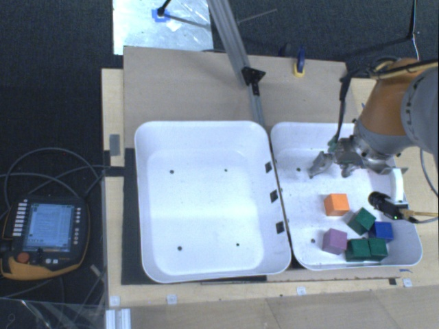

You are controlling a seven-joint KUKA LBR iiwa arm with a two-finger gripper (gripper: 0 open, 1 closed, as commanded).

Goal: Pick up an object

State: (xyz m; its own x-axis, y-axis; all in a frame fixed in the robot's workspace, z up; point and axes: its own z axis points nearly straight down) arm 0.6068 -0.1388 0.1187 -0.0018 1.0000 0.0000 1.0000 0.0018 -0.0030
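In the right bin point(302, 142), several small blocks lie toward the front right: an orange block point(336, 204), a dark green block point(361, 220), a blue block point(383, 230), a purple block point(335, 241) and a green block point(364, 249) by the front wall. My gripper point(330, 171) hovers over the bin's back middle, behind the orange block and apart from it. Its fingers point(317, 165) are spread open with nothing between them.
The left bin point(147, 142) sits beside the right one, sharing a middle wall. A grey slanted pole point(233, 36) crosses behind the bins. A handheld control pendant point(44, 235) lies on the floor at the left.
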